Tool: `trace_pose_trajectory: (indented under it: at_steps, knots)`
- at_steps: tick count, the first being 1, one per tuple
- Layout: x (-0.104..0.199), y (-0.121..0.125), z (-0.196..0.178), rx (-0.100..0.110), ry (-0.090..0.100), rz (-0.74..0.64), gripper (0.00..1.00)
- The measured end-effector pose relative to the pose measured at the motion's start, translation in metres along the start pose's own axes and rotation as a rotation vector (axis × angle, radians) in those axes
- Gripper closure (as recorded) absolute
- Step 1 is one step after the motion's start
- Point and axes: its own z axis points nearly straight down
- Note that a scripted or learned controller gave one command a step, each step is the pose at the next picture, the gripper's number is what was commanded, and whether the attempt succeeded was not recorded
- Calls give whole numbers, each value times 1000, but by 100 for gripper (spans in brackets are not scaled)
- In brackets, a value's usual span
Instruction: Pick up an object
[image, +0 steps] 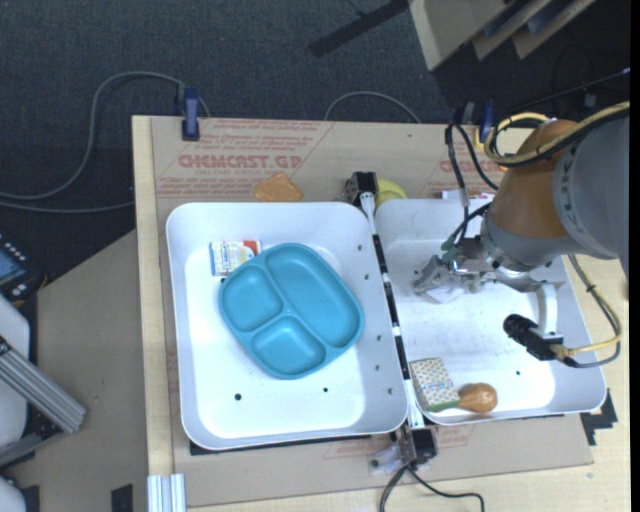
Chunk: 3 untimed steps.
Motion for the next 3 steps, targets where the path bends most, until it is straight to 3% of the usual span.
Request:
trace_pose_trajectory:
  at_steps: [2, 3]
  knots:
    - [-11, -2, 8, 11, 0, 10, 0]
    - [-11, -1, -2, 8, -1, 10, 100]
